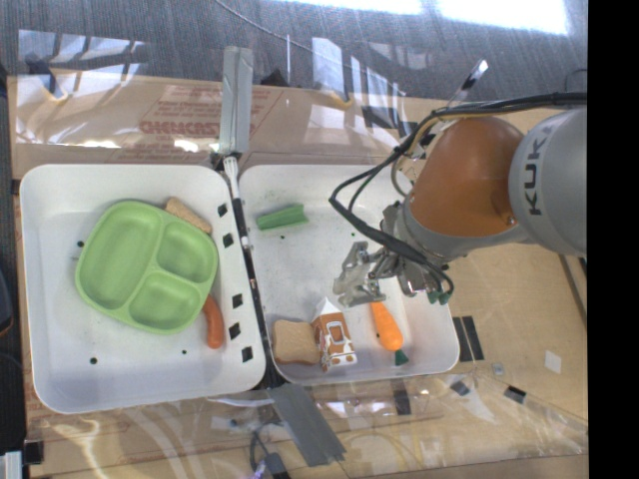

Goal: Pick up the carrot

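**Carrot lay loose in right bin as arm hung over it**

A strip of grey tape (305,422) lay across the bench's near edge, just below the seam between the two white bins. The right bin (300,183) held, along its near wall, a slice of bread (292,341), a small carton printed like a house (335,340) touching it, and the carrot (388,330), orange with a green tip pointing toward five o'clock. A green stick-shaped piece (281,217) rested alone at eleven o'clock in that bin. The gripper (357,277) stood above the bin floor, at ten o'clock from the carrot and near it, nothing between its fingers; how wide they stood could not be told. The left bin (60,367) carried a green divided plate (148,264), with a tan biscuit-like piece (188,214) at the plate's one o'clock edge and a sausage (214,323) at its five o'clock.
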You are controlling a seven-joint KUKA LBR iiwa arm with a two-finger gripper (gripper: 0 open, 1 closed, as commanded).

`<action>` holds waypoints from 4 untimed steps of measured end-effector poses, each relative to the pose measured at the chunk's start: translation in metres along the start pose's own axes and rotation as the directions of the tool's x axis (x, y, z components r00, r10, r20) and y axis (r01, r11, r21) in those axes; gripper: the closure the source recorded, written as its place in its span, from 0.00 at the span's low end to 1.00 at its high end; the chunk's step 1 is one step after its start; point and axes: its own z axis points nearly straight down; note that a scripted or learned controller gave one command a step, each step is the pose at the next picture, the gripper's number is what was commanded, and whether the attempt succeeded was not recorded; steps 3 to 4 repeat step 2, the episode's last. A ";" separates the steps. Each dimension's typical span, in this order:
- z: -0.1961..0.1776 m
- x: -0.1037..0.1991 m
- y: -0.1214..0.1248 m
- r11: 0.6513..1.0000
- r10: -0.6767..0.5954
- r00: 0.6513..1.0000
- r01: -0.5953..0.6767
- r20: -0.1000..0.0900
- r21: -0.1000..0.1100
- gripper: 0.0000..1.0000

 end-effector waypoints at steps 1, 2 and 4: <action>-0.080 0.039 -0.043 0.999 0.052 0.999 -0.052 0.006 0.005 1.00; 0.047 0.044 -0.027 1.000 0.004 1.000 -0.004 -0.013 -0.006 1.00; 0.047 0.044 -0.027 1.000 0.004 1.000 -0.004 -0.013 -0.006 1.00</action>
